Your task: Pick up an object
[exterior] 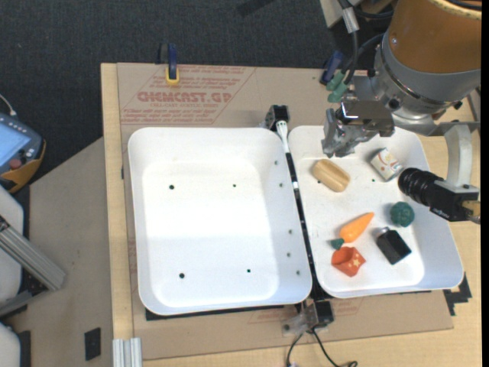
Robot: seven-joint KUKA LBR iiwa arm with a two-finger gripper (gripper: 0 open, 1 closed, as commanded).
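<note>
My gripper (337,147) hangs over the far part of the right bin (447,277), just above and behind a tan bread-like block (331,175). I see nothing between its fingertips. Further forward lie an orange carrot (356,226) and a red pepper-like piece (348,260). A black block (393,246) and a green ball (403,214) sit to the right. A small white container (385,163) rests near the bin's far right.
The left bin (145,228) sits beside the right one, with a black divider strip (294,197) between them. A black cylinder (432,192) juts in over the right bin's right side. Both bins rest on a cardboard sheet (191,90).
</note>
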